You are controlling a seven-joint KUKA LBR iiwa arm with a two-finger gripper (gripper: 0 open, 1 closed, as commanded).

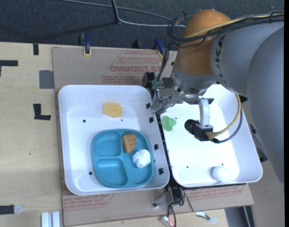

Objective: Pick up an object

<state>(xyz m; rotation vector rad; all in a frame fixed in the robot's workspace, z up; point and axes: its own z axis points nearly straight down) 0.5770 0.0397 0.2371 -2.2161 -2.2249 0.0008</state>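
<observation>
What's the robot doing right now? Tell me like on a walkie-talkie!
Gripper low at right bin's left wall, grip unclear. Green object lies right beside it. White ball far off, nothing blocking.

Left of the end effector (159, 102), glossy blue plastic compartment tray (109, 169) lies in smooth white plastic bin (71, 126); matt brown cardboard sheet (125, 65) beneath.

Two shallow white bins lie side by side: the left bin (64, 126) spreads out to the left of the jaws, and the right bin (254, 170) lies to their right and below. Both rest on a cardboard sheet (130, 65) with red print, which runs above the jaws. Two blue clamps (87, 44) (158, 46) grip its far edge. Well left of the jaws, the bench (16, 150) bears black tape marks (40, 111) and a grey patch (46, 78). A black cable (111, 4) loops far above.
</observation>
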